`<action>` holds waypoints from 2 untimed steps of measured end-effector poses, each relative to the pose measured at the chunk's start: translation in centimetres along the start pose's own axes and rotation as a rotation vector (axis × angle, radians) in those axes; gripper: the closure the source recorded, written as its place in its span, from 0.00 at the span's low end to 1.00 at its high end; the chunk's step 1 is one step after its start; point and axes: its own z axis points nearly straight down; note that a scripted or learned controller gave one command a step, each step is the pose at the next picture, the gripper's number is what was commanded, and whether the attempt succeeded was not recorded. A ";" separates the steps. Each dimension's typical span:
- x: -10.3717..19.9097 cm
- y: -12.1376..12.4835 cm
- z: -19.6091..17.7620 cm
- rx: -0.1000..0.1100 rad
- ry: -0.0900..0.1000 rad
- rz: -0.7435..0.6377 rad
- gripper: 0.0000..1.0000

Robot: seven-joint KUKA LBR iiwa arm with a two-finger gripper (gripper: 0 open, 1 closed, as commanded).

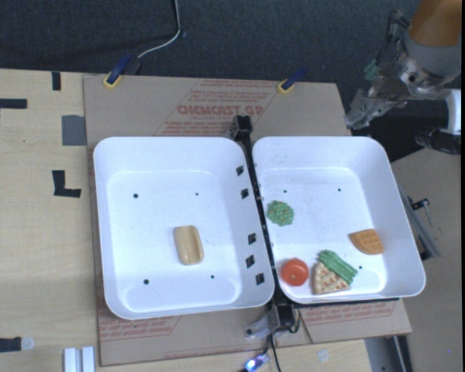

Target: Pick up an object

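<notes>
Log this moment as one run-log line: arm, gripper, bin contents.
arm: raised beyond right bin | gripper: holds nothing visible | left bin: bread roll | right bin: broccoli, tomato, sandwich wedge, orange piece

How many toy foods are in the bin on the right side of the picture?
5: a green broccoli near the middle divider, an orange piece by the right wall, and a red tomato, a waffle wedge and a green pod along the near edge.
</notes>
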 end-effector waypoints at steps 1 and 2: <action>-6.8 -2.2 3.6 0.007 -0.004 0.011 1.00; -6.5 0.5 4.2 0.002 -0.004 0.005 1.00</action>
